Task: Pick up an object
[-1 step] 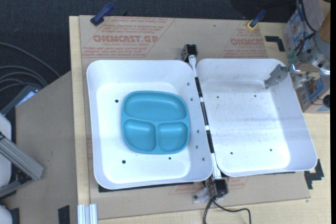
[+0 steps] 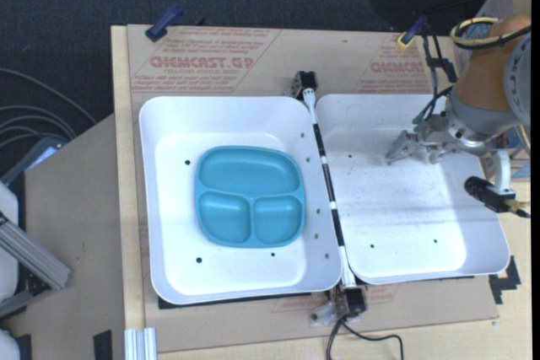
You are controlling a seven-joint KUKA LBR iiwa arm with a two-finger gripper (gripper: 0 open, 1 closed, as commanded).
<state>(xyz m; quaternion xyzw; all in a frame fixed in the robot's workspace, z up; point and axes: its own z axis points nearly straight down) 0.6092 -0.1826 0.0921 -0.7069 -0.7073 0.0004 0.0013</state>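
Bench (image 2: 211, 55) first: flat brown board, printed red lettering along its far side, matte and scuffed. On it two shallow white bins, smooth plastic with rounded corners and low sloped walls, joined along a dark seam. Taking the left bin (image 2: 160, 181) as the landmark: the only loose object in view lies in the middle of its floor, a blue plate (image 2: 250, 195), rounded-rectangle outline, moulded into three compartments, one wide on the far side and two smaller on the near side, with raised ridges between; looks like hard, slightly glossy plastic. The right bin (image 2: 405, 249) sits touching the landmark's right wall; its floor shows faint dark speckling. The arm (image 2: 494, 84), grey with an orange band, reaches over the far right part of that right bin, well apart from the plate. The gripper (image 2: 403, 149) hangs low over the right bin's floor, metal fingers spread apart and splayed toward the landmark, nothing between them. Judgement on the step: the approach is not yet made; the arm would need to travel across the seam to the landmark. The plate lies flat and broad, so a pinch on its rim or on an inner ridge seems the likeliest purchase; smooth plastic may slip.
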